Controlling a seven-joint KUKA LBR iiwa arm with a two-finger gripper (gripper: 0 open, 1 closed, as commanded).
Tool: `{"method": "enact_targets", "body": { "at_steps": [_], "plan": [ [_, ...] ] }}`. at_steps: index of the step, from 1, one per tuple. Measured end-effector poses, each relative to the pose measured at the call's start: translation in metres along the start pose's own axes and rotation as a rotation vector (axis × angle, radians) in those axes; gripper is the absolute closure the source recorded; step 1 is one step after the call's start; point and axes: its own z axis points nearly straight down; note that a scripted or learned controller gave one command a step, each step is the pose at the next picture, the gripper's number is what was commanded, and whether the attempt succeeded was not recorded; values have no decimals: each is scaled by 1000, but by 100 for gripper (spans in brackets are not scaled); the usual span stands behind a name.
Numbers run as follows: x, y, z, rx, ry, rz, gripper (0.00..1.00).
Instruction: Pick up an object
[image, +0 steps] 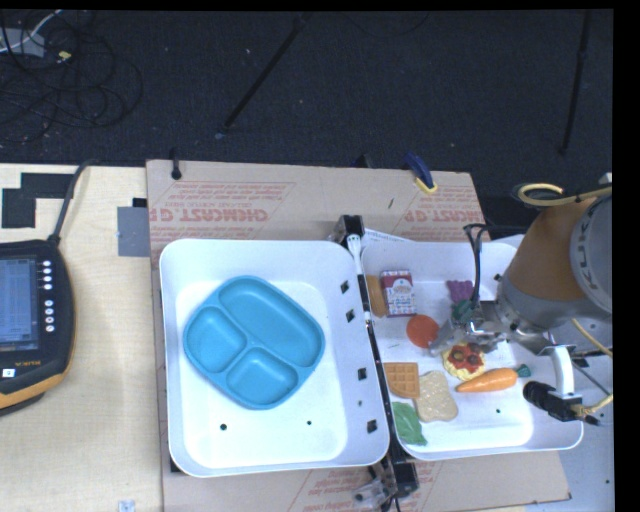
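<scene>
Two white bins (170, 300), one blue plate (254, 341), one carrot (488, 380)

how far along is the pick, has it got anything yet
Early stage. Done: the arm has reached over the right bin, and the hand sits low among the toy food, near the pizza slice and red tomato. Whether it grips anything cannot be told. Left: a clear grasp and lift. The carrot lies untouched.

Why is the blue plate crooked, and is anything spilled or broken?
Nothing looks spilled or broken. The blue plate just lies turned at a slant in the left bin. The toy food, like the carrot, the waffle and the little carton, lies jumbled in the right bin, near the hand.
</scene>
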Motion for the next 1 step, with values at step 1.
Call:
{"method": "enact_targets", "body": {
  "at_steps": [1],
  "plan": [
    [2,75,-10,-3,-1,2,0]
  ]
}}
